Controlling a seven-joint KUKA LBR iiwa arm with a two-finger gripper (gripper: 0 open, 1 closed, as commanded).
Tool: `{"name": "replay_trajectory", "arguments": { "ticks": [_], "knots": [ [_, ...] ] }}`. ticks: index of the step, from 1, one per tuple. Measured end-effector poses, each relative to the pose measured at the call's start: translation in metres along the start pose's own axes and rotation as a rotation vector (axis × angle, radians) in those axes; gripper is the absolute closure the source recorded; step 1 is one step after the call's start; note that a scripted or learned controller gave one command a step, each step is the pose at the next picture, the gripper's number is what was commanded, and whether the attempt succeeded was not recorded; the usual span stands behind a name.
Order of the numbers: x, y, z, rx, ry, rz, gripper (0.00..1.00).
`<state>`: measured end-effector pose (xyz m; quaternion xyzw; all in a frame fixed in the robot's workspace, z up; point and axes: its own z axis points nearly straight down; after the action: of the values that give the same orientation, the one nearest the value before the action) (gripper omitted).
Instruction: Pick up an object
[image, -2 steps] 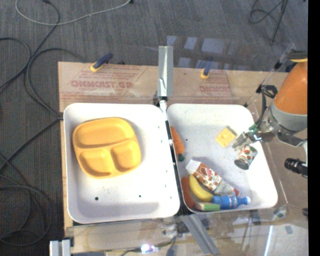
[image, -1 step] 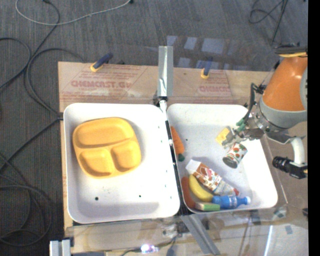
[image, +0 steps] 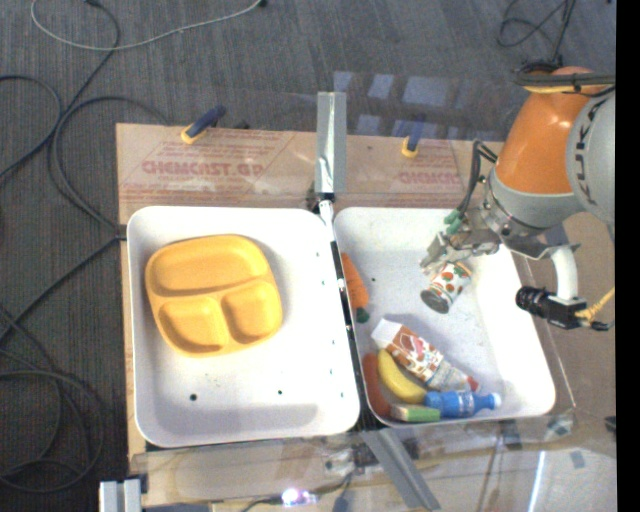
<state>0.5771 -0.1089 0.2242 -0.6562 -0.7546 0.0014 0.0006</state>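
Note:
My gripper (image: 452, 252) hangs over the upper middle of the right bin (image: 520, 345). A small printed can (image: 447, 285), white with red and green marks, hangs tilted just under it, its top caught between the shut fingers. An orange carrot (image: 353, 284) lies against the bin's left wall. In the near corner lie a yellow banana (image: 396, 379), a printed pouch (image: 424, 357), a blue bottle (image: 461, 403), a red piece (image: 371, 374) and a green and pink stick (image: 411, 412).
The left bin (image: 200, 400) holds a yellow divided tray (image: 213, 292). A metal divider bar (image: 329, 140) stands behind the gap between the bins. A black fitting (image: 545, 300) on the arm juts out over the right bin's right wall.

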Motion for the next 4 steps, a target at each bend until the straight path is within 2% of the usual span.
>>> {"name": "replay_trajectory", "arguments": {
  "ticks": [1,2,3,4],
  "knots": [
    [-0.002,-0.021,0.005,0.000,0.000,0.055,1.00],
    [-0.006,-0.048,-0.005,-0.001,0.001,0.098,1.00],
    [-0.011,-0.055,-0.001,-0.001,-0.001,0.106,1.00],
    [0.008,-0.081,0.001,0.001,-0.001,0.134,1.00]
  ]
}}
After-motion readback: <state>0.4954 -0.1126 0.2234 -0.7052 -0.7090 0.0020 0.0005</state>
